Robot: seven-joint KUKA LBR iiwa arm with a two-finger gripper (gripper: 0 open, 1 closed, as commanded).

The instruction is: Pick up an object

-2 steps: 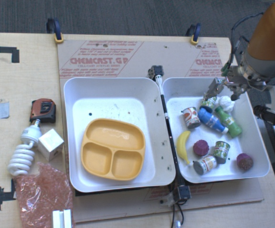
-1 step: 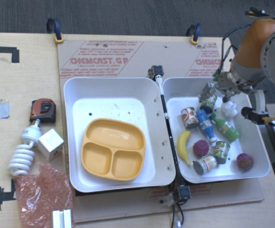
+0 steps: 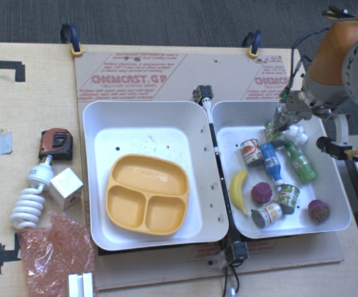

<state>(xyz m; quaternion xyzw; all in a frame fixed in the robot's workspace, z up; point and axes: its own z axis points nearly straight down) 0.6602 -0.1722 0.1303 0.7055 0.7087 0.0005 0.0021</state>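
The right bin (image 3: 334, 218) holds several small objects: a red-labelled can (image 3: 251, 152), a blue bottle (image 3: 270, 160), a green bottle (image 3: 301, 163), a banana (image 3: 238, 190), a purple ball (image 3: 261, 192), two more cans (image 3: 288, 197) (image 3: 267, 214) and a dark red ball (image 3: 318, 210). My gripper (image 3: 283, 121) is low over the bin's far right part, just above a small green item (image 3: 274, 129) and beside a white item (image 3: 297, 134). The view does not show anything held.
The left bin (image 3: 98, 166) holds a yellow divided plate (image 3: 147, 193). On the bench to the left lie a tape measure (image 3: 56, 144), a spiral bulb (image 3: 31, 197), a white cube (image 3: 66, 184) and a pink plastic bag (image 3: 56, 252).
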